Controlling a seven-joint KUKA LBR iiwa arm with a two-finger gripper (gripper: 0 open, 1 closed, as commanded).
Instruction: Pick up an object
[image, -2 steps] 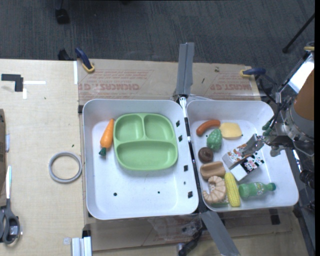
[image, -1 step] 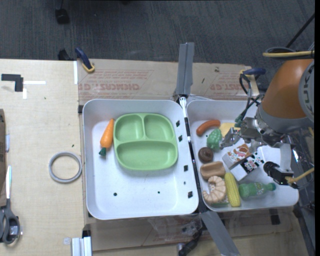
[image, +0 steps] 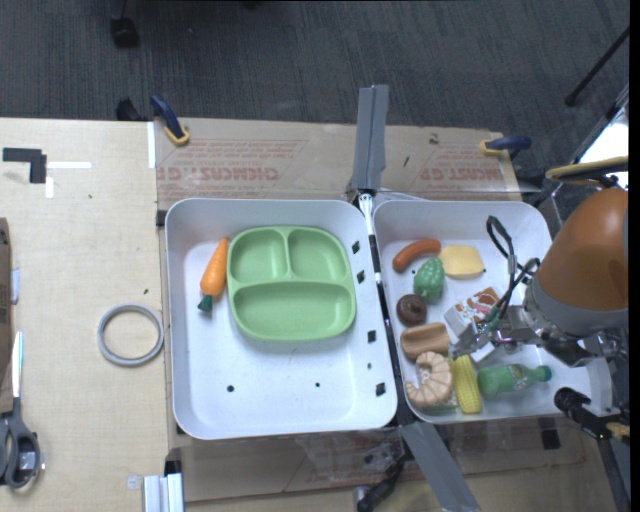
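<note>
End effector (image: 478, 338) low in right bin (image: 535, 222), above corn cob (image: 465, 383)

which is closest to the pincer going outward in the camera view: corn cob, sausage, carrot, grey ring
From the pincer in the right bin:
1. Corn cob, just below it, same bin.
2. Sausage, toward the back of that bin.
3. Carrot, in the left bin, beside the green divided plate.
4. Grey ring, on the bench left of both bins.

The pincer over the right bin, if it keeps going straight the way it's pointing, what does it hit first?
Probably the bread roll: the pincer points left and down toward it, corn cob just beside. Depth is unclear from above.
</note>
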